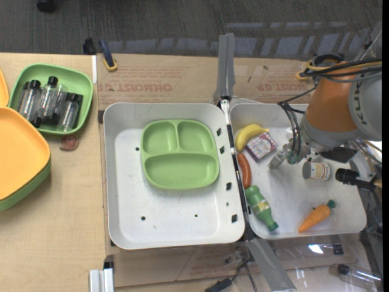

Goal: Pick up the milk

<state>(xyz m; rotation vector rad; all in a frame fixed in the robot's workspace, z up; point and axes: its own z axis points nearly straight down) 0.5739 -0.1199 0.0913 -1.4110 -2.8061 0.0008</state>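
**Milk not picked yet**

My gripper [290, 157] is low in the right bin [346, 227], just left of the milk [318, 171], a small white bottle lying on its side on the bin floor. Can't tell if my fingers are apart or together; nothing visibly between them. Carrot [316, 216] sits below the milk, banana [249, 135] well left. Left: line up, grasp, lift.

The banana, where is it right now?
The banana lies in the right bin, at its upper left corner, just left of the purple packet and above the sausage.
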